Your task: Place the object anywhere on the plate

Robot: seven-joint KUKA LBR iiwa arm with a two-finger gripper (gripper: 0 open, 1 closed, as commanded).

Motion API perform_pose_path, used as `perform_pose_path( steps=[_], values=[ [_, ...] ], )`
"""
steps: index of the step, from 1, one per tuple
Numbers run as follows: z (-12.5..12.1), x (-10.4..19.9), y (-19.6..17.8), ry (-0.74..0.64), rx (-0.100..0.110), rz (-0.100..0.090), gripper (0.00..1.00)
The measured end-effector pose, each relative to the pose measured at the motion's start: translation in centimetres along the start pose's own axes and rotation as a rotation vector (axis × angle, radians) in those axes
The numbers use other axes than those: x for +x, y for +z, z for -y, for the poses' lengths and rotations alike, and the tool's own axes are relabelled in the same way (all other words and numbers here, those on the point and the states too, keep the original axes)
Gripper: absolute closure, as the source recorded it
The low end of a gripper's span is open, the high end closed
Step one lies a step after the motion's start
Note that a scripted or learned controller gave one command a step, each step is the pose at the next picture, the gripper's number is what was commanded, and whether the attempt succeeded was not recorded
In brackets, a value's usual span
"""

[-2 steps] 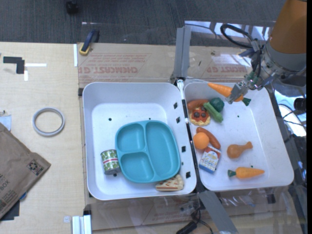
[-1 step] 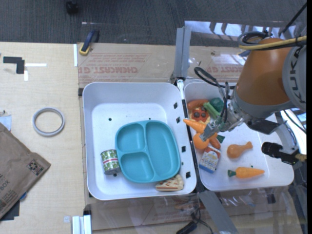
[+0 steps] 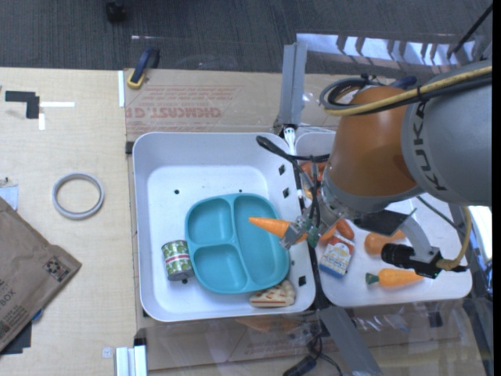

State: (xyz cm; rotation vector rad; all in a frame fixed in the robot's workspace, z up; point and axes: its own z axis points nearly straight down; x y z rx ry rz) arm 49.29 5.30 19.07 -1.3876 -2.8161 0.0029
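Note:
A teal divided plate [image 3: 227,249] lies in the left white bin [image 3: 156,171]. An orange toy carrot [image 3: 268,225] hangs over the plate's right rim, tip pointing left. My gripper [image 3: 300,234] comes in from the right under the orange wrist band, and its grey fingers are shut on the carrot's thick end. The arm hides the wall between the two bins and much of the right bin.
A small green-labelled can [image 3: 177,259] stands just left of the plate and a bread slice [image 3: 273,294] lies at its lower right. The right bin [image 3: 438,288] holds a small carton [image 3: 337,258], another carrot [image 3: 396,277] and other orange pieces. A tape ring [image 3: 78,195] lies on the bench at left.

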Motion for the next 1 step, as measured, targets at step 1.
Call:
perform_pose_path(
  steps=[1],
  values=[
    [0.01,-0.02,-0.01,0.000,0.000,0.000,0.00]
  ],
)
